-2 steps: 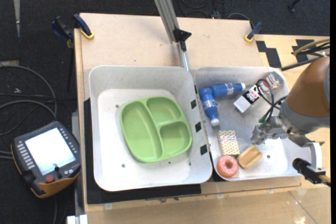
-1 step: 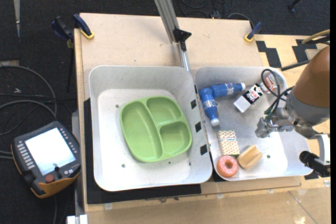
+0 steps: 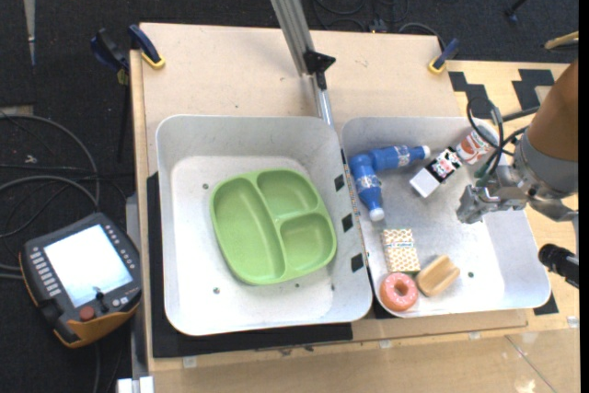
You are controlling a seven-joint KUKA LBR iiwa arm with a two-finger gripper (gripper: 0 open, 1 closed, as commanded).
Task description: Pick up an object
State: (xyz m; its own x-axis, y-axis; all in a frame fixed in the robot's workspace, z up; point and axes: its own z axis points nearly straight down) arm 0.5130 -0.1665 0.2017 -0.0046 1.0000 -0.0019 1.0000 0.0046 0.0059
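A grey robot arm reaches from the right over the right-hand bin (image 3: pixel 515 285), its gripper (image 3: pixel 471 203) hanging above bare white floor near that bin's right side — whether the jaws stand apart or together cannot be told at this slant, and nothing is seen between them. The likeliest pick, a small white box with black markings (image 3: pixel 434 174), lies just up and to the left of the gripper, its long axis running diagonally from lower left to upper right. Counted in this bin: two blue bottles (image 3: pixel 373 179) lying at right angles to each other, one small box, one checkered wafer (image 3: pixel 399 247), one pink doughnut (image 3: pixel 398 291), one tan bread piece (image 3: pixel 437 275), and what may be a small can (image 3: pixel 474 145) half hidden behind cables. The left-hand bin (image 3: pixel 184 152) holds one green divided plate (image 3: pixel 273 225) — well apart from the gripper.
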